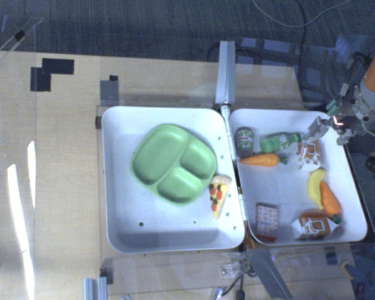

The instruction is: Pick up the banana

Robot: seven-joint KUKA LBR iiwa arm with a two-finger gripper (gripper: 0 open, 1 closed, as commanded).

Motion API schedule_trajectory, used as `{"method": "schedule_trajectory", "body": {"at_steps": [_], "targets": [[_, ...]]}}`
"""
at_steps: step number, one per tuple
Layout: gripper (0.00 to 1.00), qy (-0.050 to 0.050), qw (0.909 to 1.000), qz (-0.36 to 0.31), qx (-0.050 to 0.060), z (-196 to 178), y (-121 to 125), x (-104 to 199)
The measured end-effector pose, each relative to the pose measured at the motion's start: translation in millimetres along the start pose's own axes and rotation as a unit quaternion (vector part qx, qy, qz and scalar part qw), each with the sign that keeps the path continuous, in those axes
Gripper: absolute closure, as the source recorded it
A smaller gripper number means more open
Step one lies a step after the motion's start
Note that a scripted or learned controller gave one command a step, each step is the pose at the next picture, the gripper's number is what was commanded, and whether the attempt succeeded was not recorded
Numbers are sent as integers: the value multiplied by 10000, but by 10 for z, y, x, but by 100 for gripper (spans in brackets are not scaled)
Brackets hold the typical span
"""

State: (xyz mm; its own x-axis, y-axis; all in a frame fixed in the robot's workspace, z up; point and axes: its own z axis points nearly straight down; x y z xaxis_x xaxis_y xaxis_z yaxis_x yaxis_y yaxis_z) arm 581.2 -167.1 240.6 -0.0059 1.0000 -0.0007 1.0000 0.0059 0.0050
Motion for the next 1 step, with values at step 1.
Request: {"method": "schedule_trajectory", "body": {"at_steps": [1], "targets": [[0,-1,9994,-350,5,1173,-262,-379]]}}
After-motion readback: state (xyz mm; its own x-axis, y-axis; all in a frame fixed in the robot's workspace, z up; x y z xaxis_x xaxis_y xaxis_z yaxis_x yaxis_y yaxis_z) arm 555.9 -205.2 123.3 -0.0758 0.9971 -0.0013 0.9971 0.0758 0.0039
